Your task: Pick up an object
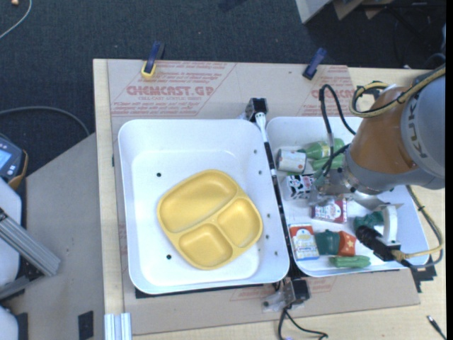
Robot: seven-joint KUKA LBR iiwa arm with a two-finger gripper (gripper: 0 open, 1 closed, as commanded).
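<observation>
Two white bins sit side by side. The left bin [134, 211] holds a yellow divided plate [209, 218]. The right bin [417, 239] holds small packets and toys, among them a red carton [303, 242]. The gripper [331, 190] hangs over these; its finger state cannot be told.

You are looking at a robotics lab, not a home: the surface [212, 83] is a board still in printed protective paper, held by spring clamps [151, 60], with loose cables [333, 112] trailing over dark carpet [106, 13] and aluminium framing [28, 243] at the left.
</observation>
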